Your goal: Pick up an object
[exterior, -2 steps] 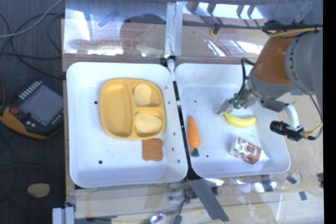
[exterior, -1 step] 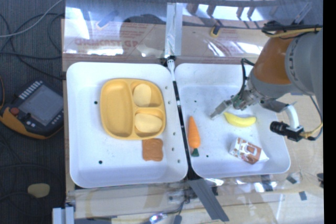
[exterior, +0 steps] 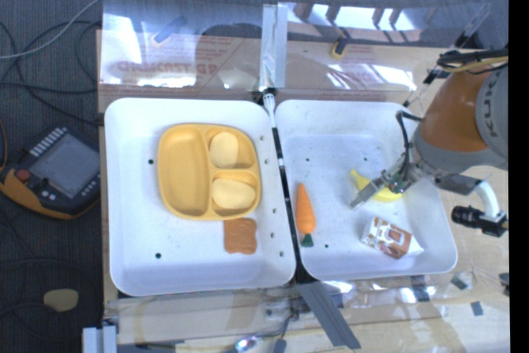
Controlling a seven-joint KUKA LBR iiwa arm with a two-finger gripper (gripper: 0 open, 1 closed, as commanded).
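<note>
arm [exterior: 463, 124] is reaching in from the right, grey with the orange band showing above the wrist, and is hanging over the right bin [exterior: 331, 260]. gripper [exterior: 374, 190] is sitting low over the middle-right of that bin, right at a yellow banana-like toy [exterior: 380, 193]; the metal fingers [exterior: 361, 196] are pointing down-left across it. cannot tell whether the jaws are spread or pinching the toy, too small and overlapped.

also lying in the right bin: a toy carrot [exterior: 305, 211] along the left wall, green tip toward the front, and a small brown-and-white packet [exterior: 387, 237] near the front right corner, just apart from the yellow toy.

left bin [exterior: 132, 260] is holding a yellow divided tray [exterior: 178, 174] with two pale round pieces [exterior: 225, 150] sitting in its right compartments, one behind the other. a brown toast-like slab [exterior: 240, 236] is lying just in front of the tray, touching or nearly touching its edge.

a teach pendant [exterior: 50, 174] is lying on the floor to the left of the bench.
</note>
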